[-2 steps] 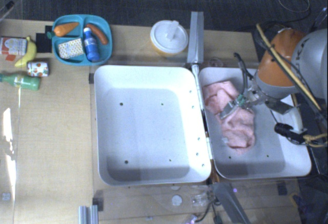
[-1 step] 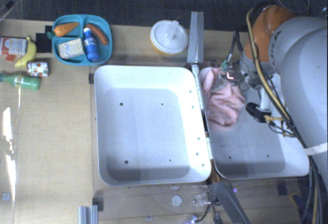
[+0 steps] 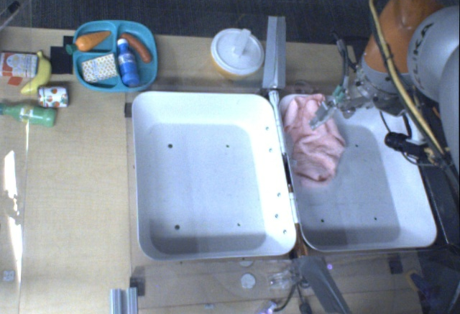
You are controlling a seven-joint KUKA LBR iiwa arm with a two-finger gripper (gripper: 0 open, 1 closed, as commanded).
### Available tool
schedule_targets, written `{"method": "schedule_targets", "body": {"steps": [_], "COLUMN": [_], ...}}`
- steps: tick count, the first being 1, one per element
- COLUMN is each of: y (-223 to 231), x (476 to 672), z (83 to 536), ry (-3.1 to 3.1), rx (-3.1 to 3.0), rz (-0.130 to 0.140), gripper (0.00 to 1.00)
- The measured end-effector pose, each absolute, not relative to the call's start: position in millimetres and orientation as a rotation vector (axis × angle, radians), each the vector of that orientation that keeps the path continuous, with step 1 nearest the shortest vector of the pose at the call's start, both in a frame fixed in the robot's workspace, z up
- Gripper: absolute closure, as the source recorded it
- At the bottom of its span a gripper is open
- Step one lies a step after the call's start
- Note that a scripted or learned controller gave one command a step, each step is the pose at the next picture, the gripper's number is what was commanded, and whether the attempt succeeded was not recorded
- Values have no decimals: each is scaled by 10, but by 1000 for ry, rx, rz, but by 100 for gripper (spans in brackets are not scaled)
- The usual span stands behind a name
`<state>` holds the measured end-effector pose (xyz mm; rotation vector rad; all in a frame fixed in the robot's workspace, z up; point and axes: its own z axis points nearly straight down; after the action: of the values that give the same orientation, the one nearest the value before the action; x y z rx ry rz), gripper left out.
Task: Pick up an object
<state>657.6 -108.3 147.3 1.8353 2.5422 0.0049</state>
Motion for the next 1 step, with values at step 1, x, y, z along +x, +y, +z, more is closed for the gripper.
{"method": "schedule_targets", "body": {"steps": [1], "y": [-1340], "x": [6382], "z": [910], "ry": [2562], "rx": [1803], "rz": [7], "gripper": [0]}}
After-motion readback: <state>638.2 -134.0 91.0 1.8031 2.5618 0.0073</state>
